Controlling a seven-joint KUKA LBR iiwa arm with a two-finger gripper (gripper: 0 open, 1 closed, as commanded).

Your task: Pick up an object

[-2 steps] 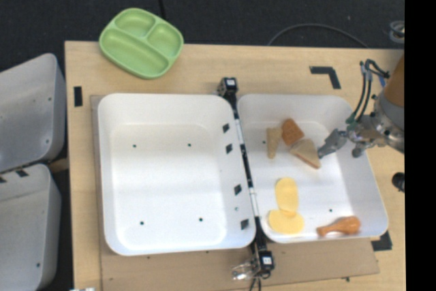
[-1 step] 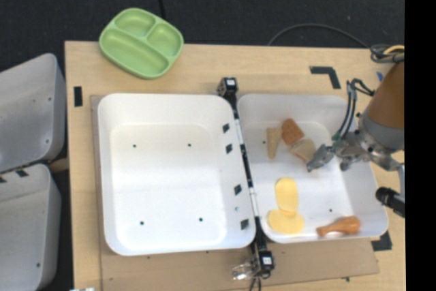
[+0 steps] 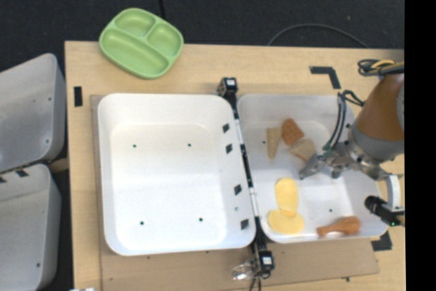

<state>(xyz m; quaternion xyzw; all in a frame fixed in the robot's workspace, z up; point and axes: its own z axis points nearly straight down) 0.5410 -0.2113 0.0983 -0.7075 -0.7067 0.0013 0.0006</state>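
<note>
Gripper (image 3: 320,167) hung low in right bin (image 3: 320,109), at about 3 o'clock of view | I couldn't tell its grip state | tan piece (image 3: 303,148) just at its 11 o'clock, yellow pieces (image 3: 287,195) at 7 | risk: I judged a close might land beside the tan piece and nudge it away.

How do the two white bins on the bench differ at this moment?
The right bin holds several food-like pieces, tan, orange and yellow; the left bin shows bare white floor with small dark dots. The gripper is over the right bin, not the left bin. Both are shallow, white and round-cornered.
</note>
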